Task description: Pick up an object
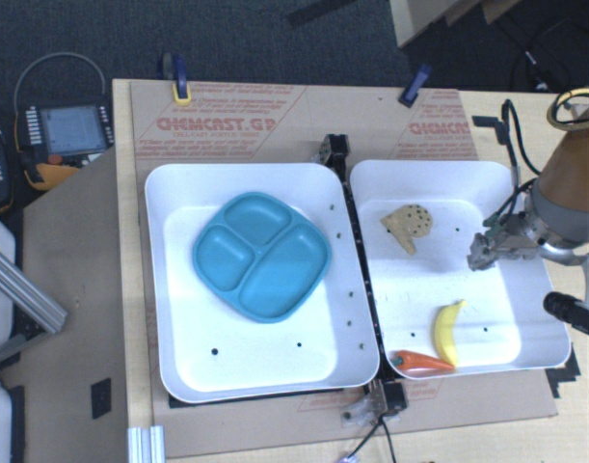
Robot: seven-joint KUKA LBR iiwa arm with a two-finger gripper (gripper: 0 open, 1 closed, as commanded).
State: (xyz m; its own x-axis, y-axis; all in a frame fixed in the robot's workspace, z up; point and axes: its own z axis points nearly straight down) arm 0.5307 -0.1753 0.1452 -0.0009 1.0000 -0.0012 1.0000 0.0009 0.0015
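**Hand over right bin, three candidate objects counted**

My hand [483,251] sits over the right bin [371,258], close to that bin's right wall. From this slanted view I cannot tell whether it is apart or together, and I see nothing clamped in it.

Count, right bin: three objects. One tan cookie-like piece [408,225] with dark spots lies left of my hand, apart from it, in the bin's far half. One yellow banana [448,332] lies toward the near wall, below my hand in the view. One orange carrot [421,361] lies along the near wall, its end touching or just beside the banana's lower tip.

Count, left bin [169,258]: one blue divided plate [262,268] with three compartments, sitting slightly tilted around the bin's middle.

Two white bins in total, side by side on the worktop [130,210].
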